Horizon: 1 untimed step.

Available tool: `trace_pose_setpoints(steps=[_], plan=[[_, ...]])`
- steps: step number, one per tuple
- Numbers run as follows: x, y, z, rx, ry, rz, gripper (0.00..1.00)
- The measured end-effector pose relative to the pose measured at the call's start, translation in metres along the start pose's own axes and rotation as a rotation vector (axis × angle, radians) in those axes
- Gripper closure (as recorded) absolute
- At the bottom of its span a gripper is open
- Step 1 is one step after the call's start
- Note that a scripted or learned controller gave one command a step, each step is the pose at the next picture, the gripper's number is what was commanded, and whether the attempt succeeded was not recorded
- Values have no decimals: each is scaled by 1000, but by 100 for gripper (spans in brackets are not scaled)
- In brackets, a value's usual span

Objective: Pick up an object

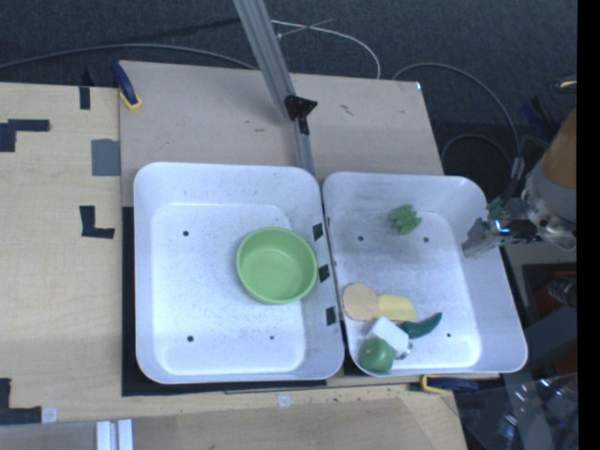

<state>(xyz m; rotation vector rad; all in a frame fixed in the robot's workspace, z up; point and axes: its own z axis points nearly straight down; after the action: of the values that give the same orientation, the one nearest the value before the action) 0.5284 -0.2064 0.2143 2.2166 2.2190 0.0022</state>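
Note:
In the left bin [169, 279] sits a green bowl [276, 265], upright, near the bin's right wall. The right bin [487, 345] holds a small green leafy piece [404, 218] near its back. At its front lie a tan round piece [359, 301], a yellow piece [397, 307], a white block [386, 333], a green ball [376, 355] and a dark teal curved piece [425, 325], all crowded together. My gripper [480, 237] hangs over the right bin's right rim, well away from these objects, with nothing seen between its fingers.
A grey metal pole [264, 45] slants down from the top to the back edge between the bins. Cables [441, 73] lie on the dark floor behind the bench. A blue and yellow clamp [126, 87] sits at the board's back left corner.

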Motion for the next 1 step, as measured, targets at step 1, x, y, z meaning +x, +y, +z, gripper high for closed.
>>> trace_pose_setpoints(steps=[1], plan=[[0, 1, -45, 1, 1, -1, 100]])
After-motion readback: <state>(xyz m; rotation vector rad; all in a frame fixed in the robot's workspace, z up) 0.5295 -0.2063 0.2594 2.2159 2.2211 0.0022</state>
